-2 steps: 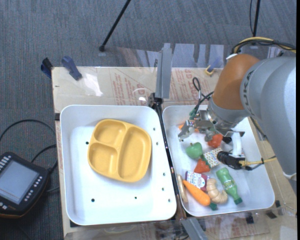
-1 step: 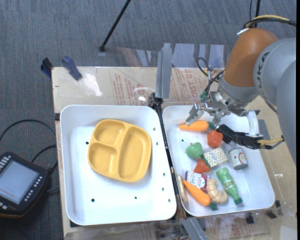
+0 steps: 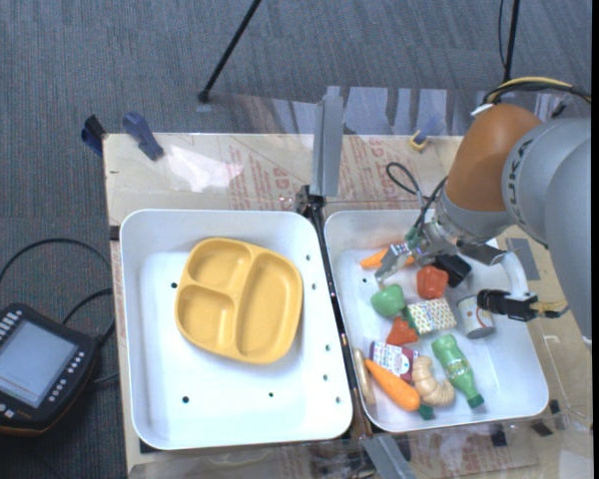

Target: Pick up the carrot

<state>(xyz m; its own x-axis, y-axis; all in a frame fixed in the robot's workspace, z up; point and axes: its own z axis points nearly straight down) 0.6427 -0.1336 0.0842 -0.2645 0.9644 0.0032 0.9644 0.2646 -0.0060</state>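
An orange carrot (image 3: 393, 386) with a green stub lies at the front left of the right bin (image 3: 514, 387). A second, smaller orange carrot-like piece (image 3: 375, 259) lies near the bin's back left. My gripper (image 3: 409, 251) is low over the right bin, right at the inner end of that smaller piece. The wrist and cables hide how the gripper stands, and I cannot tell whether it touches the piece.
The right bin also holds a green pepper (image 3: 387, 300), a red pepper (image 3: 431, 281), a checkered box (image 3: 431, 315), a small can (image 3: 474, 318), a green bottle (image 3: 457, 369) and a tan knobbly piece (image 3: 435, 382). A yellow divided plate (image 3: 242, 299) sits in the left bin (image 3: 150, 387).
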